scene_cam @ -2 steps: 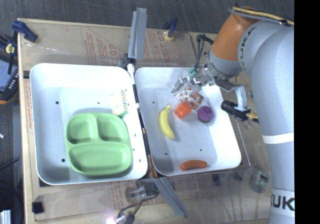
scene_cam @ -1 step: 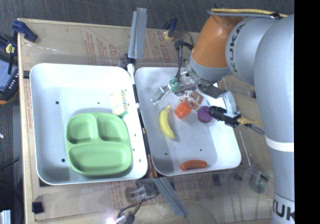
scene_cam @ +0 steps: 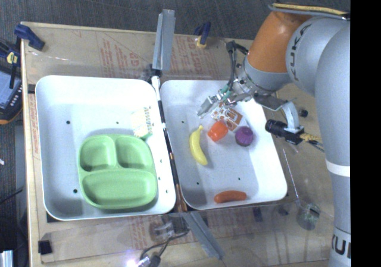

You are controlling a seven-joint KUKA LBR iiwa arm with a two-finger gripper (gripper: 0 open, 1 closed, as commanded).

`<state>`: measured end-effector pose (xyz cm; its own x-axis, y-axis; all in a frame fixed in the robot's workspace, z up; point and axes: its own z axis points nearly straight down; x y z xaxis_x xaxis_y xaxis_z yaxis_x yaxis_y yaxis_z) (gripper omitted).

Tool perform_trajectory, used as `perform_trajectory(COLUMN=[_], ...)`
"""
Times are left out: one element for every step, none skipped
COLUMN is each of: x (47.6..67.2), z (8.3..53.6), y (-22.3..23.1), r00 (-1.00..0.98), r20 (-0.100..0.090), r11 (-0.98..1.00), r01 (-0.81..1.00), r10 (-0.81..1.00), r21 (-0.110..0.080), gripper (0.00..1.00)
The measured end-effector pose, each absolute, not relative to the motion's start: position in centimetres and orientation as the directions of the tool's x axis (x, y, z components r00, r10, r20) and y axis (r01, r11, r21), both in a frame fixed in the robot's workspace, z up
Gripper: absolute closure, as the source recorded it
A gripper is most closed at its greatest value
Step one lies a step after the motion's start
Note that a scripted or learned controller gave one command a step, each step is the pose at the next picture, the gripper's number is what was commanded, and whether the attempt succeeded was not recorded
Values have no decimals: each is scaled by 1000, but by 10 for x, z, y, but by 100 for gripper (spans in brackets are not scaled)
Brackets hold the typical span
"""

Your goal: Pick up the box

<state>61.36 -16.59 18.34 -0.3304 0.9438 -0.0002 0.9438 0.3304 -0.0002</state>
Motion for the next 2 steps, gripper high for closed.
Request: perform_trajectory(x=[576, 586], z=[238, 160], y=[-164, -159], r00=[-257, -289], r20=[-1, 1], r11=[257, 289], r01=[966, 957], r10=[966, 957], r21=[-1, -4], gripper=[0, 0])
